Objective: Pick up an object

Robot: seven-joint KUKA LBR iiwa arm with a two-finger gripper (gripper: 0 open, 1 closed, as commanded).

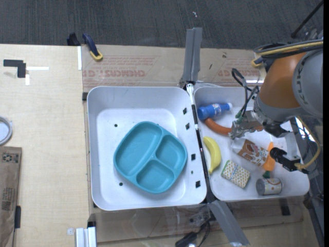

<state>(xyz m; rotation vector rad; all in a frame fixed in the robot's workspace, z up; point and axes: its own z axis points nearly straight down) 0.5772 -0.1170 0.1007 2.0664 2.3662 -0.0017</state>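
Note:
My gripper (238,131) hangs low in the right bin (295,192), at the right end of a curved orange carrot-like piece (216,127). A blue bottle (213,110) lies just behind that piece. Directly below the gripper is a clear packet with brown contents (252,151). A yellow banana (212,154) lies along the bin's left wall. Next to it sits a patterned green-white pouch (236,174), and a grey can (269,186) lies on its side at the front. Whether anything is in the gripper is hidden by its body.
The left bin (97,138) holds a blue three-part plate (150,157). A small orange object (269,161) lies by the packet. The arm's orange band (280,81) and cables hang over the right bin's back right. A tape roll (3,131) sits on the bench far left.

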